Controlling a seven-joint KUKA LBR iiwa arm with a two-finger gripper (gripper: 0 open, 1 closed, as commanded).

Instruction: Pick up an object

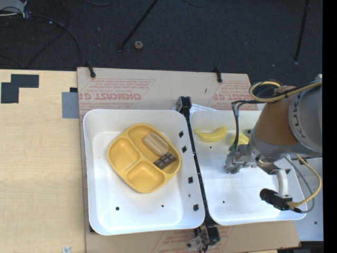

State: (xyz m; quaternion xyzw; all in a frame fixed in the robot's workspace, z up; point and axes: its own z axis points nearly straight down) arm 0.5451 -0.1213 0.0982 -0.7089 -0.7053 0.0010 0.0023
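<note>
My gripper (231, 165) hangs low over the right bin (247, 215), near its middle, with the grey and orange arm reaching in from the right. A yellow banana (210, 135) lies at the far left of that bin, up and to the left of the gripper and apart from it. A small yellow object (241, 139) peeks out just behind the wrist, partly hidden. I see nothing held at the gripper.
The left bin (131, 215) holds a yellow divided plate (124, 154) with a tan roll (155, 142) and a brown chocolate-like bar (165, 161) in it. A black divider (192, 162) separates the bins. Cardboard lies under both.
</note>
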